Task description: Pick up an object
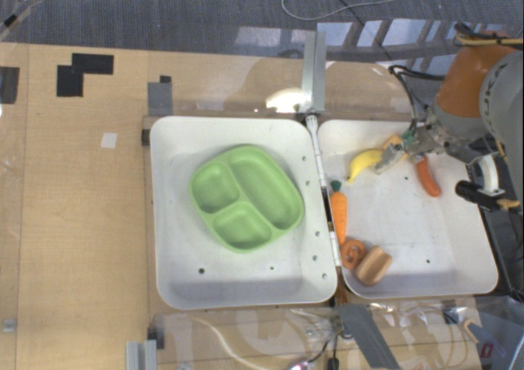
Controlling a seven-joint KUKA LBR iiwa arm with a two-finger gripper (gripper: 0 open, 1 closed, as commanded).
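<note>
A slanted overhead view of a wooden bench [74, 221] holding two shallow white bins side by side; the left bin [176, 270] contains a green divided plate [246, 196] with three compartments, lying tilted near the middle of the bin; the right bin [458, 270] holds several pieces of toy food; a yellow banana [363, 164] lies in the upper left part of that bin, an orange carrot [338, 214] with a green top lies along the left wall just below the banana, and a small round orange piece [352, 253] touches a tan bread-like piece [373, 265] near the front left corner; an orange-red sausage-shaped piece [428, 179] lies tilted toward the right side of the bin; the grey arm with its orange band [463, 86] reaches in from the right, over the upper right part of the right bin; its gripper [401, 150] sits low in the bin between the banana and the sausage-shaped piece, its tip just beside the banana's right end; whether its fingers are spread or closed cannot be told from this view, and nothing is clearly seen between them; a black cable [352, 8] loops across the grey floor behind the bench
</note>
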